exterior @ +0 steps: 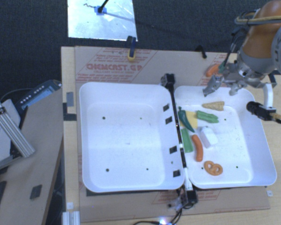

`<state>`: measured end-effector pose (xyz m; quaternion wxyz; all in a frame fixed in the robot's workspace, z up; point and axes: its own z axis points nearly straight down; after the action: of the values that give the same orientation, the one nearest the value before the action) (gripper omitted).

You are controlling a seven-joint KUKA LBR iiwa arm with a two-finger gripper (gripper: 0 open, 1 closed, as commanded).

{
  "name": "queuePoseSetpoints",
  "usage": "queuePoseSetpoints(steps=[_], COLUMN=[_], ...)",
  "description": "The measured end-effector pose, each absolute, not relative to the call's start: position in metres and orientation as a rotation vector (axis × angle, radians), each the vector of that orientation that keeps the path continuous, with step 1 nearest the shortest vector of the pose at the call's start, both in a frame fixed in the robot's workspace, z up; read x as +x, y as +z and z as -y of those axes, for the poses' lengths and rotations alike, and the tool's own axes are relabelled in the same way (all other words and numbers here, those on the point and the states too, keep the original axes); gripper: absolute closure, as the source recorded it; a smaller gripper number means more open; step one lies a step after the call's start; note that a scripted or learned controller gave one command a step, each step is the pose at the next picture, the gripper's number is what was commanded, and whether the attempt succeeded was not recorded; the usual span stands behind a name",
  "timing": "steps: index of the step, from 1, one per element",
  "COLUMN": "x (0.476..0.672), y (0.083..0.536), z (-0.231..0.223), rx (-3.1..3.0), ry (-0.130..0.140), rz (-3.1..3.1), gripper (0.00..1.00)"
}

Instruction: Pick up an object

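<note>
The right bin (pixel 257 139) holds several small items: a tan wedge (pixel 213 105), a green pickle (pixel 207 116), a yellow piece (pixel 191 116), a dark green chili (pixel 184 119), a white block (pixel 207 137), an orange sausage (pixel 197 147), a long green piece (pixel 187 141) and a pretzel (pixel 213 168). My gripper (pixel 223 89) hangs over the bin's far edge, just beyond the tan wedge. It is open, and nothing sits between its fingers (pixel 210 87).
The left bin (pixel 126 135) lies beside the right one, with a black hinged divider (pixel 175 130) between them. An orange item (pixel 212 70) rests on the cardboard behind the right bin. A black fitting (pixel 257 109) juts over the right bin's rim.
</note>
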<state>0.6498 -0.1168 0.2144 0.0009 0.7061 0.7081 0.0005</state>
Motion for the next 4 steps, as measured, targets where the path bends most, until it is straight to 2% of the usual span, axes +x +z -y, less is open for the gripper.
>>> queuePoseSetpoints(steps=[1,2,3,4], x=[0.668,0.598,0.652,0.592], y=[0.084,0.096,0.087,0.084], z=[0.095,0.098,0.083,0.096], rx=[2.217,2.224,2.208,2.223], ry=[-0.004,-0.004,0.010,-0.003], rz=[-2.232,-2.224,-2.223,-2.223], gripper=[0.00,0.00,0.00,0.00])
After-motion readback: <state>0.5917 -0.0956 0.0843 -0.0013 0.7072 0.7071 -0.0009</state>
